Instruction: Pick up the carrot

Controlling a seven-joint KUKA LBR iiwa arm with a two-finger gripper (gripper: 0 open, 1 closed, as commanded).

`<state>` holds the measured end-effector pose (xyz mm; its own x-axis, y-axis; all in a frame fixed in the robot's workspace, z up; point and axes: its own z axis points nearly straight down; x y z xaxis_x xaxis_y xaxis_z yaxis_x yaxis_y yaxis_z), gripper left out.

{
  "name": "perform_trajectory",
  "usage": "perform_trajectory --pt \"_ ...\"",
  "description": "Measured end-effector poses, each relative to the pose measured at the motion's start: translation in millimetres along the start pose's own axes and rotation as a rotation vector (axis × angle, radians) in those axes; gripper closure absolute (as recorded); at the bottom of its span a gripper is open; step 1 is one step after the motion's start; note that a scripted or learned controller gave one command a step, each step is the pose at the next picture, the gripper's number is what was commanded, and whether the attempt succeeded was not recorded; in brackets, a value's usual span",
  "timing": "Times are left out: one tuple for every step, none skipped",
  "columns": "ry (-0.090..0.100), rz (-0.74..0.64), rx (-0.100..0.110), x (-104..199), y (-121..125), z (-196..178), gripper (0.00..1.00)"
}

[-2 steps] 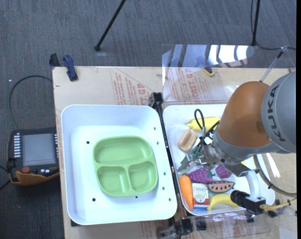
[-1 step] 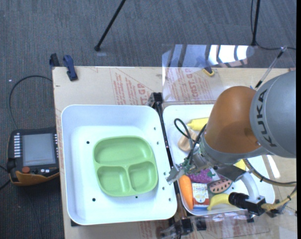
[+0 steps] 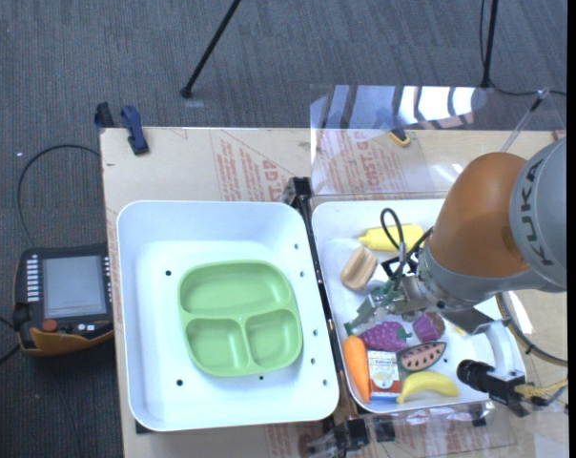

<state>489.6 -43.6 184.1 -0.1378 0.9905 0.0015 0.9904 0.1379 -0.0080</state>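
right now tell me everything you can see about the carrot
The carrot is a small orange toy, smooth and plastic-looking, thicker at its top end and tapering toward the bottom. It lies flat along the left wall of the right bin, running roughly lengthwise. A small carton sits against its right side. Nothing grips it.

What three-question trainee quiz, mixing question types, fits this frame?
1. True or false: the orange carrot lies in the right white bin.
2. The green three-compartment plate sits in which bin? A) left B) right
3. Fill in: the yellow banana lies just below the ____ slice.

Key: 1 true; 2 A, the left white bin; 3 watermelon.
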Motion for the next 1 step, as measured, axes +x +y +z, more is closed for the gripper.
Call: perform_trajectory --pt "0.002 -0.176 0.002 38.6 -8.9 0.2 0.0"
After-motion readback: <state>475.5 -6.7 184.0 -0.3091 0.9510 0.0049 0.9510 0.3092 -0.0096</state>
